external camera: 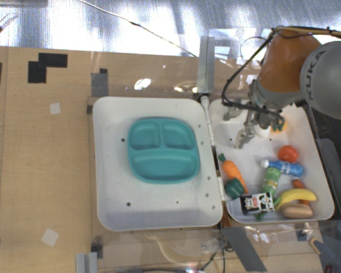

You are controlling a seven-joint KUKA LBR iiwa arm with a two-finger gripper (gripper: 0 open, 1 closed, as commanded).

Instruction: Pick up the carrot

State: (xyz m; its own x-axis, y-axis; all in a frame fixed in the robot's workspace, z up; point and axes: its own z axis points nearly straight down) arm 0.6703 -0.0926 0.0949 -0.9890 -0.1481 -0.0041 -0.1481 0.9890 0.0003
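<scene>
Carrot [232, 171] lies along the right bin's [324, 169] left wall, a green pepper [235, 188] touching its lower end. Gripper [244, 138] hangs above it, well apart, fingers spread with nothing between them.

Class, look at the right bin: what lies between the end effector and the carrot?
In the camera view, bare white bin floor separates the end effector from the carrot; nothing lies between them.

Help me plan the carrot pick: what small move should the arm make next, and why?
Probably shift the gripper toward the near-left of the right white bin, over the orange carrot with green top, which lies by the bin's left wall, apart from the gripper.
</scene>
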